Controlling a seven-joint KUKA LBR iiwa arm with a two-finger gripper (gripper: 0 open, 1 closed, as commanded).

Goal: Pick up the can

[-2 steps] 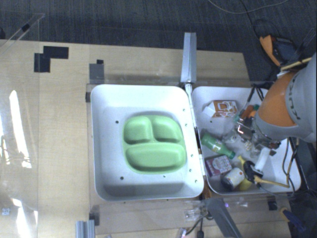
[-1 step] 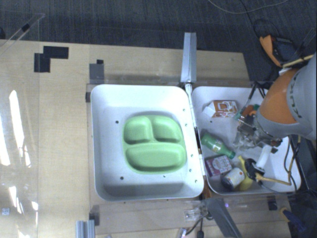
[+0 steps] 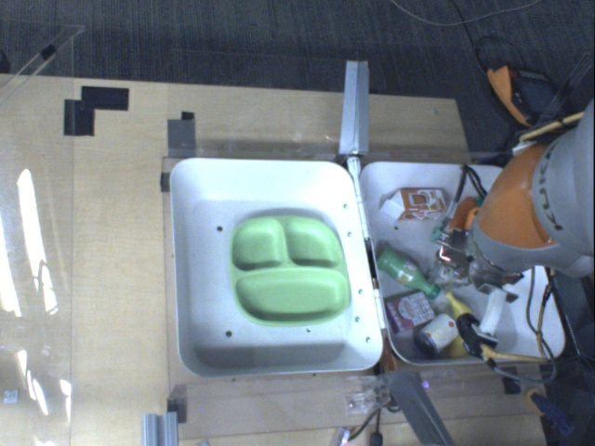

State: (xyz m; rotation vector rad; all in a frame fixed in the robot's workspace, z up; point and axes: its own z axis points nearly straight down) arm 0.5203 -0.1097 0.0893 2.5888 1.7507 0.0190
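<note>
The gripper [image 3: 453, 252] is seen low in the right bin [image 3: 395, 337], just right of a green bottle [image 3: 405, 272]. Its grasp cannot be told. The can [image 3: 437, 333], seemingly the dark-and-yellow item, is found nearer, apart.

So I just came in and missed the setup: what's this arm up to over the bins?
The grey arm with the orange band reaches into the right white bin, its pincer low among clutter: a green plastic bottle, a brown-and-white carton, a purple packet. The left white bin holds a green compartment tray. No grasp is visible.
</note>
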